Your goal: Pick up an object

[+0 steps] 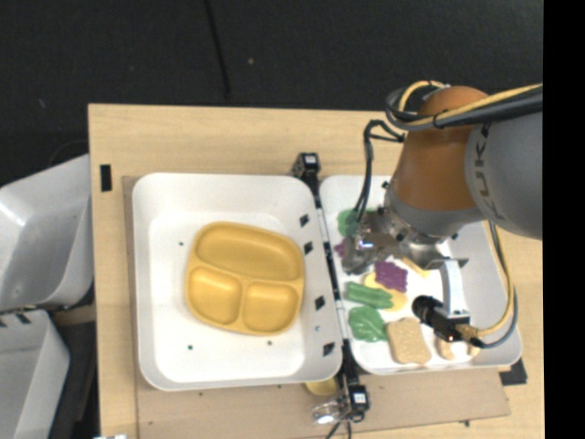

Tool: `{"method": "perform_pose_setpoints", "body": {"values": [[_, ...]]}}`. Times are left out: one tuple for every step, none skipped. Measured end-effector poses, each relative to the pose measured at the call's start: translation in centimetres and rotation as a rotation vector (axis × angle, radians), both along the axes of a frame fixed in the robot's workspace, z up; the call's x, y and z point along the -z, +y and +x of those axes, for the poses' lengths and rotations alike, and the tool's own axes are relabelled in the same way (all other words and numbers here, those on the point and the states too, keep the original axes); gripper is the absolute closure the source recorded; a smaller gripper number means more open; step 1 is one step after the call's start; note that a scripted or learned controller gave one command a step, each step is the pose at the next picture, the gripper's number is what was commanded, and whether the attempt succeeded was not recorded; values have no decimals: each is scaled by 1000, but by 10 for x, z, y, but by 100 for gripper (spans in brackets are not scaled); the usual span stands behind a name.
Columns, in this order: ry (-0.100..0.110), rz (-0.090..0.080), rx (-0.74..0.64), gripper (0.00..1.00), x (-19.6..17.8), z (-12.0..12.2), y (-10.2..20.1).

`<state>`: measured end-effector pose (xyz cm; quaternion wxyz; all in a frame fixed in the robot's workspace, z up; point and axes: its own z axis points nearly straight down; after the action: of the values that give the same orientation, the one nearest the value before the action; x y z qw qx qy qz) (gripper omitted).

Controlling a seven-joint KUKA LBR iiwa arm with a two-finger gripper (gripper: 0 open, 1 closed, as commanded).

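My gripper (366, 245) hangs low over the left part of the right bin (489, 359), under the orange wrist band. Just below and around it lie small toy foods: a purple grape bunch (392, 274), a light green piece (367, 294), a darker green piece (367, 322), a green leafy piece (348, 220) near the bin's top left, and a tan cracker-like piece (408, 341) at the front. The arm's body hides the fingers and whatever sits right under them.
The left bin (164, 337) holds a yellow divided plate (245, 276) with three compartments. A ridge with black clips (322, 273) separates the two bins. A black cable and connector (439, 316) dangle over the right bin's front. Bare wooden bench surrounds the bins.
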<state>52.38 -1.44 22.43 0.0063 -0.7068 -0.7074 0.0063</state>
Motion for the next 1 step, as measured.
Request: {"method": "perform_pose_setpoints", "body": {"values": [[-24, -4, 5, 100, -92, -17, -52]]}}
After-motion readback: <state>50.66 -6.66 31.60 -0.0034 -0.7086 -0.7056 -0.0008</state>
